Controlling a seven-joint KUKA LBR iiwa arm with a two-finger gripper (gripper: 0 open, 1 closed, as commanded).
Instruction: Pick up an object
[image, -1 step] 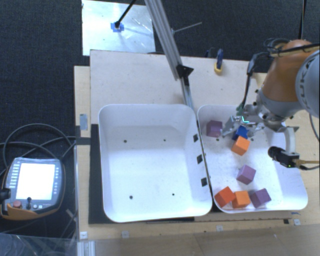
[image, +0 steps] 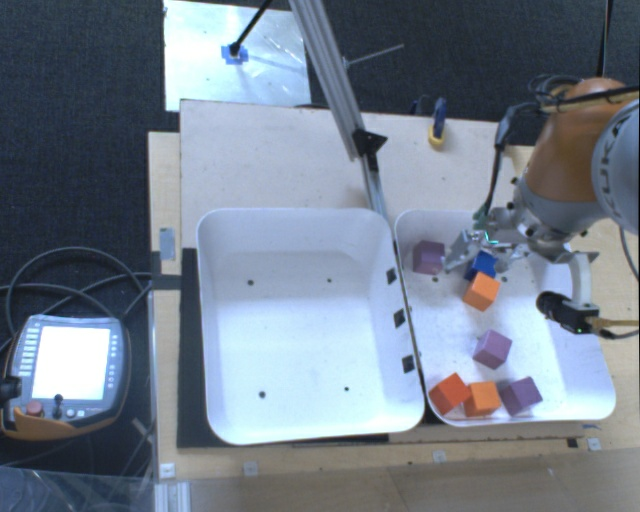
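Blue cube (image: 484, 265) sits right at the gripper (image: 478, 252) in the right bin (image: 590, 385), though whether the fingers grip it I cannot tell.
Orange cube (image: 482, 290) just below them, purple cube (image: 428, 257) to their left; more cubes lie farther down.

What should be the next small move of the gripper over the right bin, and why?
Probably a short straight descent. The gripper hovers in the right bin directly above the blue cube, with an orange cube touching it below and a purple cube to its left. No cube is seen between its fingers, so nothing is picked yet.
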